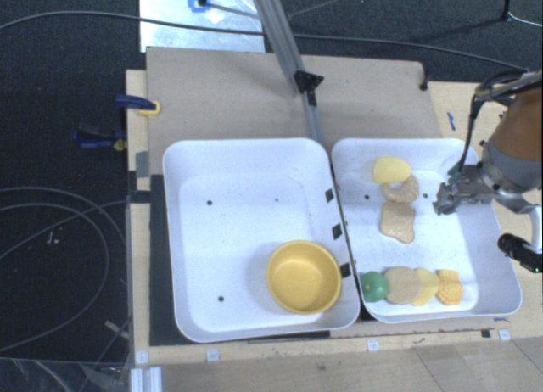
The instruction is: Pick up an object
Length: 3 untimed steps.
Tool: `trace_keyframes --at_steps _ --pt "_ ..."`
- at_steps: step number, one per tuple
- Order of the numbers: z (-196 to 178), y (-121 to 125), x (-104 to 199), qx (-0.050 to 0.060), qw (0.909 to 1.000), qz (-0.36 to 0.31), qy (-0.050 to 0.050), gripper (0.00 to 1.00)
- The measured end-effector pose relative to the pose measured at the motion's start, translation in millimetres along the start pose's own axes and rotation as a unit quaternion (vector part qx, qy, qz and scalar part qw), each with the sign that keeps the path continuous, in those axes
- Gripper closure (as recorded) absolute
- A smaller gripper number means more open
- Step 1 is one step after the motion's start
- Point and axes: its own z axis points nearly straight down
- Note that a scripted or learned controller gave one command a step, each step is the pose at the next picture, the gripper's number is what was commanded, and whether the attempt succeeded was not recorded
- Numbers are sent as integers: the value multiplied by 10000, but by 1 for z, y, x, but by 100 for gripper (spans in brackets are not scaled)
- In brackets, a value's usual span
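Tool [447, 198] poised at right bin's [488, 250] 3 o'clock rim; grip state cannot be told. Tan piece [396, 222], at tool's 8 o'clock, best approached squarely from above.

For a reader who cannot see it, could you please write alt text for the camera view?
A grey arm's gripper hovers over the right bin, beside a yellow piece and two tan pieces. A row of green, tan and yellow items lines that bin's near edge. The left bin holds a yellow bowl.
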Motion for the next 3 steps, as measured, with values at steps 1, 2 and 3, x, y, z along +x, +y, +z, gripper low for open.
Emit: trace_keyframes --at_steps 1,2,3 --pt "-44 -2 -1 -3 10000 -14 -1 100" --pt "-99 0 -2 -14 10000 -17 -3 100" --pt "-90 25 56 9 10000 -48 17 100"
